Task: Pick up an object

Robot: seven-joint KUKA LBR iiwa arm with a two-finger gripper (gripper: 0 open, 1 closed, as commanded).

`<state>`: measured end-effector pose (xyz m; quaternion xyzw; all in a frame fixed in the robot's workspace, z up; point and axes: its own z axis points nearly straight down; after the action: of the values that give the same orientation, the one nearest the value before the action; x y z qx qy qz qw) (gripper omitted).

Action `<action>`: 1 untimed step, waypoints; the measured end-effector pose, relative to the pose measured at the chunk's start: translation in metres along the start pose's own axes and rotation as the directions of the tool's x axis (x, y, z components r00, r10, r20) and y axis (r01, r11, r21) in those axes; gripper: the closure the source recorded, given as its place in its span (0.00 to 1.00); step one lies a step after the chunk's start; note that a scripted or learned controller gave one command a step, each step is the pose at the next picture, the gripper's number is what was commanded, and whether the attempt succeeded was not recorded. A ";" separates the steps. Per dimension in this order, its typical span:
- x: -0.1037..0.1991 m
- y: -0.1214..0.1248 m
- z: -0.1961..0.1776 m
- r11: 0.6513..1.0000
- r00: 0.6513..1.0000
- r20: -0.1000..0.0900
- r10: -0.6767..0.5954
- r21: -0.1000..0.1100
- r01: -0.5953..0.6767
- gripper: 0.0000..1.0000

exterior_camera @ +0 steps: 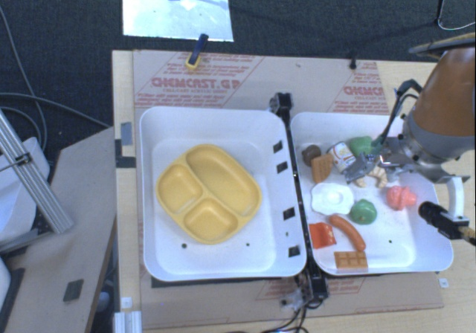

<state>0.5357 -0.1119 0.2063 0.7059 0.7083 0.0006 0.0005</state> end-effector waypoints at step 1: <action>0.014 -0.038 0.097 1.000 1.000 0.002 0.000 -0.005 0.000 0.00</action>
<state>0.4975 -0.0984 0.1090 0.7059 0.7083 0.0018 0.0030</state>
